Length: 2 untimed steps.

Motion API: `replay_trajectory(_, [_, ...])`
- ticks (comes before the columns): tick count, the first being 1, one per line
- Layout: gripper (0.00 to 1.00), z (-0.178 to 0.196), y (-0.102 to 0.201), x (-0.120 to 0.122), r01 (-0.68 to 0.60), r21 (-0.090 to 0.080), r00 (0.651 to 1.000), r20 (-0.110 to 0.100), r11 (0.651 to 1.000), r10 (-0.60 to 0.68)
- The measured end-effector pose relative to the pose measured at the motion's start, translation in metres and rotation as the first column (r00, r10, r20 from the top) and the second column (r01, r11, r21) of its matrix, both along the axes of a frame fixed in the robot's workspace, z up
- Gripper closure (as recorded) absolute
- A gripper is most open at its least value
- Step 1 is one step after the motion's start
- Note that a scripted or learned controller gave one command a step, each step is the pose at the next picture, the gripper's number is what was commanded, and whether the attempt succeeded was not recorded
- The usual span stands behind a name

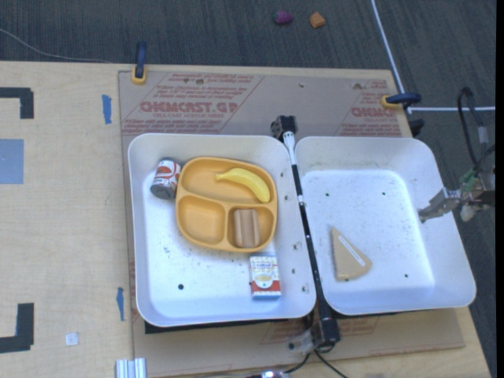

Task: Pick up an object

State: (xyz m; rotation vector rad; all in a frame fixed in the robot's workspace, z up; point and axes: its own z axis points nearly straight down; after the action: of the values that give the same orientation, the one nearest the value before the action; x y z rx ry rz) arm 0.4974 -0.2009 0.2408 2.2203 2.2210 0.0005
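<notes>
The left bin (150,290) holds a yellow divided plate (197,219). A banana (246,182) lies in the plate's top section and a brown sausage (246,227) in its lower right section. A small can (164,179) lies against the plate's left rim. A juice carton (265,277) lies flat just below the plate. In the right bin (378,172) a tan sandwich wedge (347,254) lies near the front. My gripper (438,205) reaches in low over the right bin's right rim, well right of the wedge and apart from it. Nothing is visibly held.
Both bins rest on a cardboard sheet (197,101) clamped at the back by a yellow clamp (139,63) and another clamp (401,99). A black bracket (284,126) sits between the bins at the back. Cables (472,124) run at the far right.
</notes>
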Motion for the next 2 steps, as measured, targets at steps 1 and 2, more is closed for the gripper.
replay_trajectory(1, [0.0, -0.083, 0.023, -0.018, 0.0, 0.001, 1.0, -0.002, 1.0, 0.0])
replay_trajectory(2, [0.0, -0.145, 0.069, -0.016, 0.001, -0.001, 1.0, 0.007, 1.0, -0.001])
